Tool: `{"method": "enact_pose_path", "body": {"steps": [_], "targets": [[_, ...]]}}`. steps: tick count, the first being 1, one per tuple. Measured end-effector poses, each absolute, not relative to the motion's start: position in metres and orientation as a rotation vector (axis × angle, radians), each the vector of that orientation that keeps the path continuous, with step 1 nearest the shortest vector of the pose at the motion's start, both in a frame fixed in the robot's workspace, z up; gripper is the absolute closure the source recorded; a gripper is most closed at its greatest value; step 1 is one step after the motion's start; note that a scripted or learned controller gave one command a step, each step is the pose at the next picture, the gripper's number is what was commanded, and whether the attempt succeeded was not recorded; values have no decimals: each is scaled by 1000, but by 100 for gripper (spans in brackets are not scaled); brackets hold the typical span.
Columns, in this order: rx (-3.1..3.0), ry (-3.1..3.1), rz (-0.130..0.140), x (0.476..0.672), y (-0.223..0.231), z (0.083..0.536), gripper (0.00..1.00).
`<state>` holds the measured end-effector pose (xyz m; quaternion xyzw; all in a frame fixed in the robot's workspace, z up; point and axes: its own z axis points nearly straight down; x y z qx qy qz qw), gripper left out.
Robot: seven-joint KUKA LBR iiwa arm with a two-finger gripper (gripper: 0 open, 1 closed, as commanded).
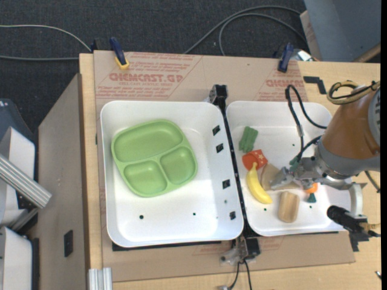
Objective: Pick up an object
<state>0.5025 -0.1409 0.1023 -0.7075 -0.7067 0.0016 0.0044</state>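
Approach is the step in hand: in the right bin (266, 225), nearest the camera, a tan block (288, 206) lies beside a banana (259, 188), and the gripper (284, 180) hovers low just above them. Whether it is released or clenched cannot be told. Farther back sit a red piece (254, 159) and a green piece (248, 139). Next, it probably must centre over one object and descend.

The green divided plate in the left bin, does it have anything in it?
Empty. The green plate lies flat in the left bin, and all three compartments show bare green.
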Motion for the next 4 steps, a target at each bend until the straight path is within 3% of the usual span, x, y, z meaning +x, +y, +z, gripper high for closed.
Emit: {"method": "enact_pose_path", "body": {"steps": [1, 2, 4], "targets": [[-2215, -2218, -6, 505, -140, 88, 0], [-2228, -2225, -6, 507, -143, 100, 100], [-2223, -2228, -5, 505, -145, 205, 100]]}}
